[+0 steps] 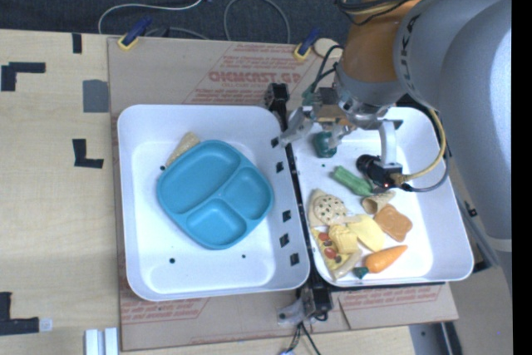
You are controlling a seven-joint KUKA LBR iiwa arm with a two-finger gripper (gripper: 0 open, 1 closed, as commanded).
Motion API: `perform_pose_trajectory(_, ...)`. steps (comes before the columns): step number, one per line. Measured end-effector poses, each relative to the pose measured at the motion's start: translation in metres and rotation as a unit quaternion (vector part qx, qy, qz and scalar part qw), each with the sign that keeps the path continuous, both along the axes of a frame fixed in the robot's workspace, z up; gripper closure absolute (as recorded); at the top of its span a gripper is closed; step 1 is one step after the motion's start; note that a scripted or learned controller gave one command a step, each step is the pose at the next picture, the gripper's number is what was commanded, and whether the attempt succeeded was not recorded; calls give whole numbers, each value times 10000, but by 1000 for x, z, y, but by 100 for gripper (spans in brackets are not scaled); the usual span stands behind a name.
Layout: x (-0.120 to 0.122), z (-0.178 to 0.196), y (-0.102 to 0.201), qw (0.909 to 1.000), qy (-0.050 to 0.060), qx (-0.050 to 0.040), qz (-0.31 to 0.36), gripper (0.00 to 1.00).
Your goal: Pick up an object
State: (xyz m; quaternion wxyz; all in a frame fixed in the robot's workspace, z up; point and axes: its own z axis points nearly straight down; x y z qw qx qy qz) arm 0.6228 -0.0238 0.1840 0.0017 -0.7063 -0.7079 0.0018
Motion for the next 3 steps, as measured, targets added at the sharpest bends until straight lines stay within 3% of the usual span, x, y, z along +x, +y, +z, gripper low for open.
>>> perform_pose_trajectory(1, 2, 0, -24, 10000, -18, -2, -15, 0)
perform_pose_trajectory(2, 18, -104, -75, 10000, -26, -16, -18, 0)
perform_pose_trajectory(3, 47, -99, -83, 10000, -34, 1, 2, 0)
